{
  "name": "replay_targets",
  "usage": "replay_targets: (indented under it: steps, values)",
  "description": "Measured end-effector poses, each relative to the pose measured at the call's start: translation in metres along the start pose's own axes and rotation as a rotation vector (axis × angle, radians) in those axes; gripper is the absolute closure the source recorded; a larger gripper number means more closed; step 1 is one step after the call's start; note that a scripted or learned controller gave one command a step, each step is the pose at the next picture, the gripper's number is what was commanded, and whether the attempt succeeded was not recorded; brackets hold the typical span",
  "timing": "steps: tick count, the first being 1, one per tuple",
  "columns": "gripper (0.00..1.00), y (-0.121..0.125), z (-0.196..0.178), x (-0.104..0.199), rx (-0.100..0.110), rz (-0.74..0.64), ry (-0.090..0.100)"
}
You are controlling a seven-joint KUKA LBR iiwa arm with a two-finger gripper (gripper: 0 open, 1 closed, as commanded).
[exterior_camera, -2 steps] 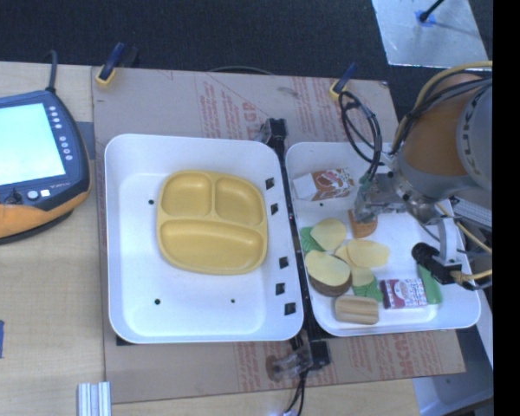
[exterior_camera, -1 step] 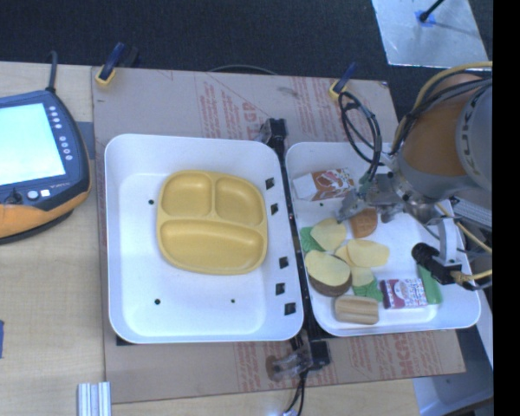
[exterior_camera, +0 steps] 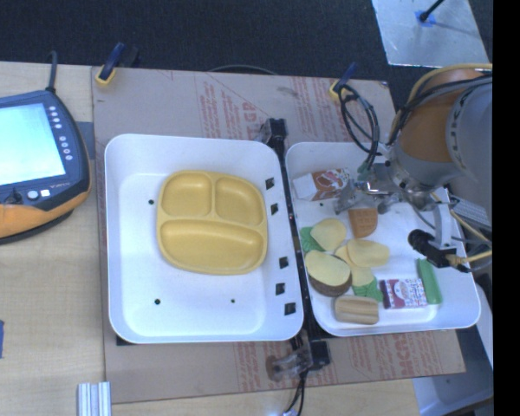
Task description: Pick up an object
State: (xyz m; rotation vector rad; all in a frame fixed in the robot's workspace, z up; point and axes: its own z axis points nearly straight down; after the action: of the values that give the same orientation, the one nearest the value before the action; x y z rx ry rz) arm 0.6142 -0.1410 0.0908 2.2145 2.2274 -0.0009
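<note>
In the camera view, the grey arm with its orange band enters from the right of the frame, and its two-finger gripper (exterior_camera: pixel 361 199) hangs over the upper part of the right shallow white bin (exterior_camera: pixel 468 315); whether it is spread or pressed together I cannot tell. Just under it stands a small brown toy piece like a bread slice (exterior_camera: pixel 363 222), which I judge to be the thing to pick. It looks light, stiff and smooth, probably plastic, so it can slip; taking it across its two flat sides seems best. Below it lie pale yellow round toy slices (exterior_camera: pixel 367 252), touching one another, and a flat red and white packet (exterior_camera: pixel 403 293). The left white bin (exterior_camera: pixel 126 232) bears a yellow divided plastic plate (exterior_camera: pixel 213 222).
</note>
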Motion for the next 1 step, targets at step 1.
replay_targets:
  steps: [1]
  values:
    - [0.00,-0.0376,-0.0008,-0.0167,0.007,0.004,0.000]
